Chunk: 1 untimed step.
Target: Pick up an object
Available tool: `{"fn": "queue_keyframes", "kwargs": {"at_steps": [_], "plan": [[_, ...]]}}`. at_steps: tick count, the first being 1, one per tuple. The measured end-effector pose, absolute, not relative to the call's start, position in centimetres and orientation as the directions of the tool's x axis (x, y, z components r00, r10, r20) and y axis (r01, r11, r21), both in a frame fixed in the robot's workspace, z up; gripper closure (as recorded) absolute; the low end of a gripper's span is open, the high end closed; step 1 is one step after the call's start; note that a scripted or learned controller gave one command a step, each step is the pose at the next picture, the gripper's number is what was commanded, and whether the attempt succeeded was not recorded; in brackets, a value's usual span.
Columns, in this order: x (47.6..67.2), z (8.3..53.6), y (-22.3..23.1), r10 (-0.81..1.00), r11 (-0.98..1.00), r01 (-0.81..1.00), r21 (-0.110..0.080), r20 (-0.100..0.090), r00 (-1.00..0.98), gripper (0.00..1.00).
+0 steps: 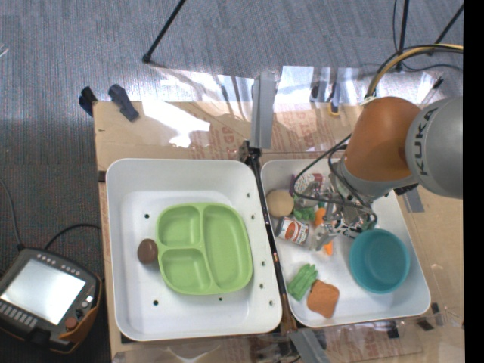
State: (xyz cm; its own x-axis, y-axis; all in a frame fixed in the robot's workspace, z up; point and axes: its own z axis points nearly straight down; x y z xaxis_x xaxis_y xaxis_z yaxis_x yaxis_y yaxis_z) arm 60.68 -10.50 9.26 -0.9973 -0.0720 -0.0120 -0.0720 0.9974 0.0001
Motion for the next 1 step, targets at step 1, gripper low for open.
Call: {"fn": "queue_keyframes", "kwargs": {"at_steps": [1], "plan": [[51.52,9.21,-9.96,-0.049,0.999,-0.049,0.0,-0.012,-0.999,0.0]]}}
